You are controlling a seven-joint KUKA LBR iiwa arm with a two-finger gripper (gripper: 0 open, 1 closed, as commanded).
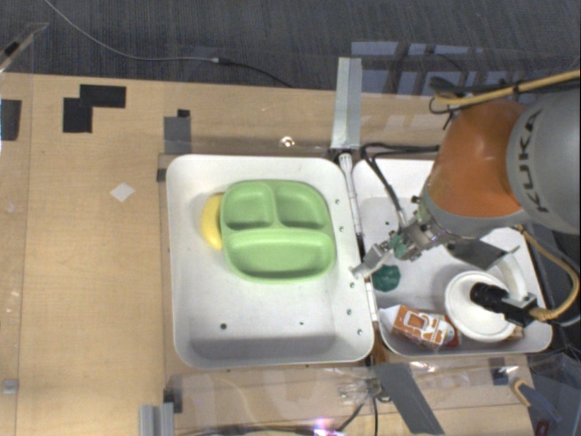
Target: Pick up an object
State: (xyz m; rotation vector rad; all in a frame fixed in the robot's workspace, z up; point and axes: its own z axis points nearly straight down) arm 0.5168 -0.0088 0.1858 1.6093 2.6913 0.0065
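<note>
My gripper (pixel 385 257) hangs low over the left part of the right bin (pixel 413 166), close to the wall between the two bins. A small dark-green round object (pixel 387 279) lies on the bin floor just below and in front of the gripper; whether they touch cannot be told. An orange-brown packet (pixel 425 327) lies by the right bin's front edge. A white bowl (pixel 472 312) sits to the packet's right. In the left bin (pixel 263 334) a green divided plate (pixel 275 229) rests partly over a yellow object (pixel 211 222).
The grey arm with its orange band (pixel 481 166) covers the right bin's back right. The wooden bench (pixel 82 271) stretches to the left of the bins. A metal post (pixel 348 98) stands behind the wall between the bins.
</note>
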